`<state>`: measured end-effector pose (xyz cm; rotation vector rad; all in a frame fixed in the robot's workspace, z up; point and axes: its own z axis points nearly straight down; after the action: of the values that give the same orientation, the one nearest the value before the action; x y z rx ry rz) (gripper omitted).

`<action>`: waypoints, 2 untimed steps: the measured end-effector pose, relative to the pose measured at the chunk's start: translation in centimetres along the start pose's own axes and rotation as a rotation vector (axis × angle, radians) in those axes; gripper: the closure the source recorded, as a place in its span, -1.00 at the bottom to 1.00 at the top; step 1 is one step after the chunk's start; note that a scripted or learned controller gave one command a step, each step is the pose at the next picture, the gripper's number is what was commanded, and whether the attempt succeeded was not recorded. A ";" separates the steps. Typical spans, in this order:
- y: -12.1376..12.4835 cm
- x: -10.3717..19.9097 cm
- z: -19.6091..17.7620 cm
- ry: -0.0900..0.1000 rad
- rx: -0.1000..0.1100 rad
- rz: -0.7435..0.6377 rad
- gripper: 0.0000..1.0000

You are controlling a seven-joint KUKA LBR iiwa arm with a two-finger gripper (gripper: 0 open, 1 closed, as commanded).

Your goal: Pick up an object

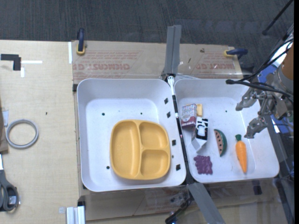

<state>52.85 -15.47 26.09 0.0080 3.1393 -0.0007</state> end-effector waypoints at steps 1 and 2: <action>0.0 0.0 0.0 0.000 0.000 0.000 -1.00; 4.6 -2.5 2.0 0.000 -0.001 -0.259 -1.00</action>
<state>55.37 -10.84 24.13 -0.3975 3.1144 0.0001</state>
